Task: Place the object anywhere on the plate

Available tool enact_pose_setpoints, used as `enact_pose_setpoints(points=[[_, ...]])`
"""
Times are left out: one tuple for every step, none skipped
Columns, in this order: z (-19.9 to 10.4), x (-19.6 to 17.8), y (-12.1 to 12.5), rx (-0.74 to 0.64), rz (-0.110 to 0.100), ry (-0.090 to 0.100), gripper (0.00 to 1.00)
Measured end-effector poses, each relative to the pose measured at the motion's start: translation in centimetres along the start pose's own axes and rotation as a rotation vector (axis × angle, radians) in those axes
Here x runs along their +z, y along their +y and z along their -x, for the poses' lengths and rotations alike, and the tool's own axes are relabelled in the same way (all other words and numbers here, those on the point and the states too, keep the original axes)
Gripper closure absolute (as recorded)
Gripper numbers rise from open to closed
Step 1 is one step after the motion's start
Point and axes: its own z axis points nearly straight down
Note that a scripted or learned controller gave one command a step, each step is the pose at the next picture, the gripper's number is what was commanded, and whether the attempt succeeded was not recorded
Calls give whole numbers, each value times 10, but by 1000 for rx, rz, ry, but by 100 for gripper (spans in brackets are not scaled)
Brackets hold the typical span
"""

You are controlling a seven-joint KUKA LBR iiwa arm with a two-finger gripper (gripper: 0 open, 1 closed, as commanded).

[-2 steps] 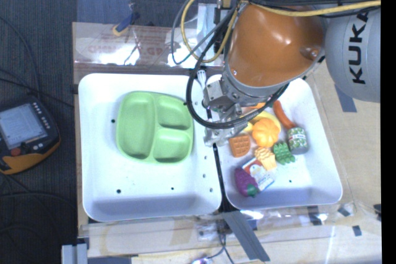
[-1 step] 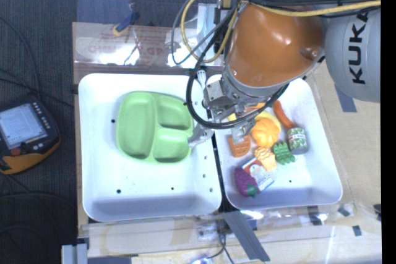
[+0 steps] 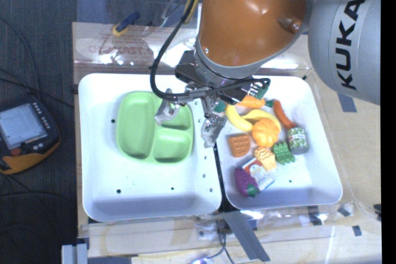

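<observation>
Green plate (image 3: 153, 127) long axis slanting | jaws (image 3: 189, 117) apart, nothing between

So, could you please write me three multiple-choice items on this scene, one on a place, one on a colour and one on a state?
1. Where does the green plate lie?
A. In the left bin
B. In the right bin
C. On the floor

2. What colour is the waffle-like square in the right bin?
A. Blue
B. Orange
C. White

3. How does the gripper stand?
A. Deep among the toys in the right bin
B. Near the divide between the bins, by the plate's right edge
C. Over the handheld screen

Answers: 1 A, the plate rests on the left bin's white floor. 2 B, the ridged square is orange, beside the banana. 3 B, the gripper hangs near where the bins meet, with the toys off to its right.
</observation>
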Motion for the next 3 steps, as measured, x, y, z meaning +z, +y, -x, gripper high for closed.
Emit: enact_pose_setpoints(points=[[1,-8,-1,3,0,-2,100],[1,-8,-1,3,1,-2,0],[-61,45,-11,-285,5,7,0]])
